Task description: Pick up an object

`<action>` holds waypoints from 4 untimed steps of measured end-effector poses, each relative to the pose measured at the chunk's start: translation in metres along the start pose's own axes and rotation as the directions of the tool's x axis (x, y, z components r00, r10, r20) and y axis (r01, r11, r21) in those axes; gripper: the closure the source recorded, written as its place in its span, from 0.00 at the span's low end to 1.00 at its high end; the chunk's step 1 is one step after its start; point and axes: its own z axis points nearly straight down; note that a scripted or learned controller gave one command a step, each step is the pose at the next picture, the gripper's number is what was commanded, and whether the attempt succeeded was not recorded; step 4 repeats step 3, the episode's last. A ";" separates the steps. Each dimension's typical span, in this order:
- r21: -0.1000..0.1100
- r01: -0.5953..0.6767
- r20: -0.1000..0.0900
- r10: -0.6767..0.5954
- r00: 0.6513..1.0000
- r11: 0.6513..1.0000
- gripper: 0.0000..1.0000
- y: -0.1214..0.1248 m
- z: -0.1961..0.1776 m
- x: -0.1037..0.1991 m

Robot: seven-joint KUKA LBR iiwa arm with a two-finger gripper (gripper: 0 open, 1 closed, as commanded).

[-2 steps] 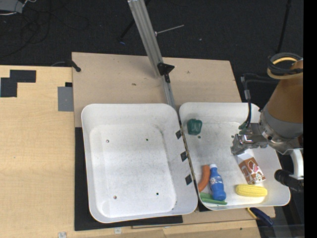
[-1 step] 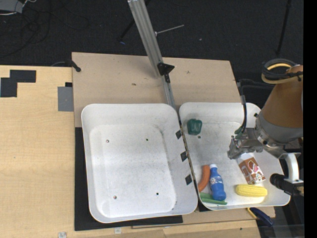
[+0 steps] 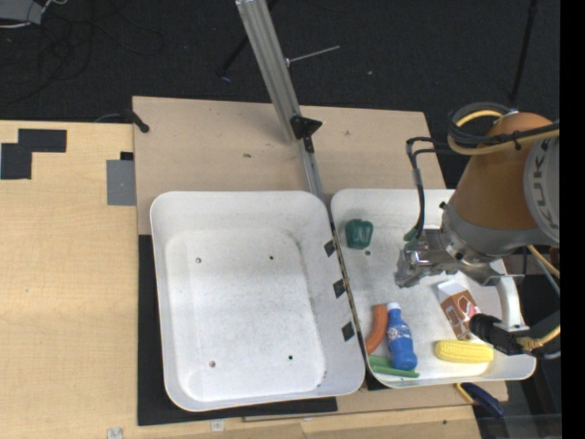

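Tool sits over the right bin; I cannot tell its opening. Green object lies just left of it; blue bottle, orange piece and corn cob lie nearer the camera.

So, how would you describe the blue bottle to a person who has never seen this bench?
Start at the right bin, under the arm. Along its near edge lies a small cluster of things. The blue bottle lies there with its white cap pointing away, between the orange piece and the yellow corn; it is the only blue thing.
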 end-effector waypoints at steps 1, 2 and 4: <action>-0.001 0.000 0.001 0.000 1.000 1.000 1.00 0.015 -0.003 0.040; -0.001 0.001 0.000 -0.001 1.000 1.000 1.00 0.032 -0.003 0.086; -0.001 0.001 0.002 -0.001 1.000 1.000 1.00 0.034 -0.016 0.136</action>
